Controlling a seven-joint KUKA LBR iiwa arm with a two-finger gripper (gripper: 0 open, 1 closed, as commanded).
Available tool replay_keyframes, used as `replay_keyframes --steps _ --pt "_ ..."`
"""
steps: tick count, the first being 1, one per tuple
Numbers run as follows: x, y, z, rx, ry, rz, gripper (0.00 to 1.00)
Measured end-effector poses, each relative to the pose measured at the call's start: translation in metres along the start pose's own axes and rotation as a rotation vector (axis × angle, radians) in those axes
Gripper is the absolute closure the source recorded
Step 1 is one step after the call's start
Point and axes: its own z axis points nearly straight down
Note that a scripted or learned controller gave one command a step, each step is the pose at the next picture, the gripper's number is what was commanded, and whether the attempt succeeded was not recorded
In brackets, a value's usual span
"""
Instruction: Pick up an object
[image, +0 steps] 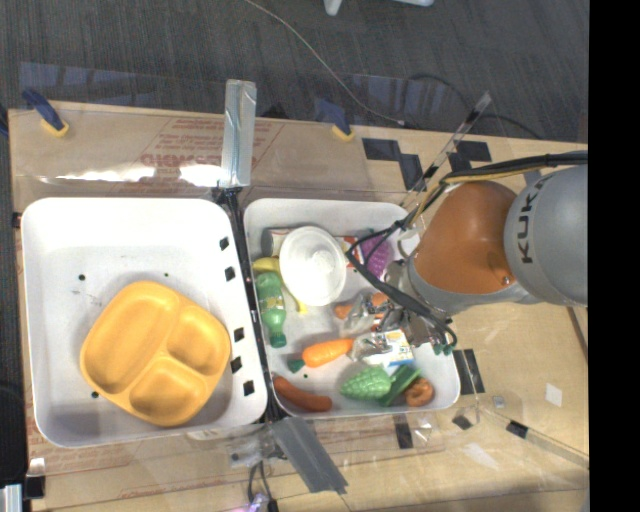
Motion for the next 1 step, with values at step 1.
replay_keyframes --steps 1 --pt "-0.0613 -0.0312 -0.0309 -0.001 0.002 -0.122 1.0"
